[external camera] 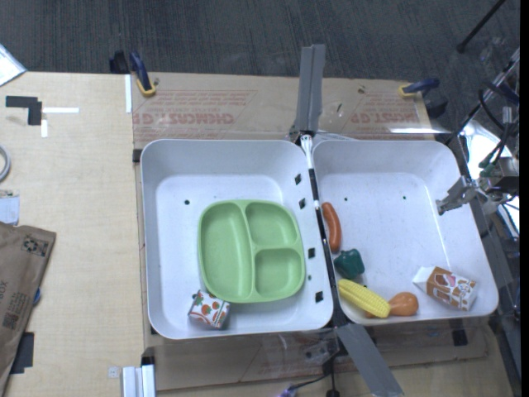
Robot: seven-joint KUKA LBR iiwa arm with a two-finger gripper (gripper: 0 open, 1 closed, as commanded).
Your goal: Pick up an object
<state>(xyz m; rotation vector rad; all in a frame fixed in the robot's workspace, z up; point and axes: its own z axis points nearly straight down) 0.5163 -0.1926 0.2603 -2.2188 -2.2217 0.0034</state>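
The left bin point(165, 222) holds a light green divided plate point(250, 251) in its middle. A small white carton with red print point(208, 311) lies by that bin's front edge. In the right bin point(397, 197), an orange-red sausage point(331, 224) lies along the left wall. A dark green toy vegetable point(350, 262) sits just below the sausage. A yellow corn cob point(364, 298) and a small orange piece point(403, 303) rest at the front. A white and brown carton point(446, 288) lies on its side in the front right corner.
A grey upright divider point(311, 89) rises between the bins at the back. Clamps point(142, 77) hold the bench's rear edge. Metal brackets and cables point(483, 184) crowd the right bin's right rim. A cardboard piece point(21, 279) lies at far left.
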